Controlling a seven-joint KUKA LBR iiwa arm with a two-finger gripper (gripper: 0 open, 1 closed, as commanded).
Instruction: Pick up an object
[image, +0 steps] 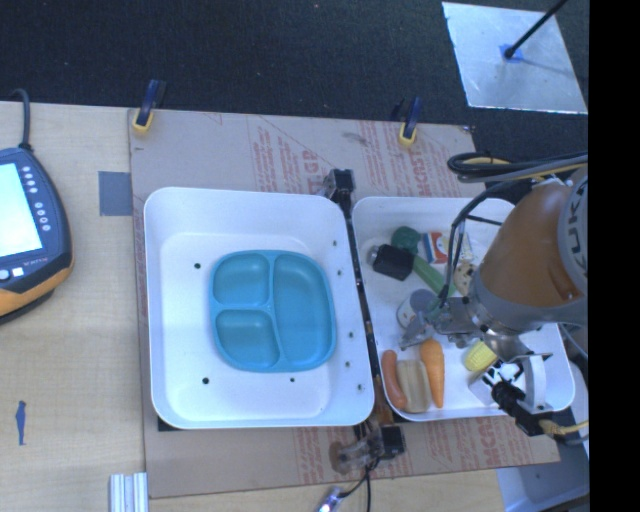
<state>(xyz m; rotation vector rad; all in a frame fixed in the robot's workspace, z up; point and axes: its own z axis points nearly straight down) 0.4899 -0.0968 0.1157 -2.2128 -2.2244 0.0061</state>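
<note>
The right bin (372, 215) holds several small items. A black block (393, 263) lies near its left wall, with a green piece (408, 240) and a red, white and blue card (434, 245) behind it. An orange carrot (432, 370) and a tan bun-like piece (411, 384) rest at the front, and a yellow item (479, 356) sits to their right. My gripper (425, 315) hangs low over the middle of this bin, just above the carrot's top end, under the orange-banded wrist (530, 250).
The left bin (170, 220) carries a blue divided plate (272, 310). A teach pendant (25, 230) lies at the bench's left edge. Cables (500, 165) loop behind the arm. Clamps (147, 108) pin the cardboard at the back.
</note>
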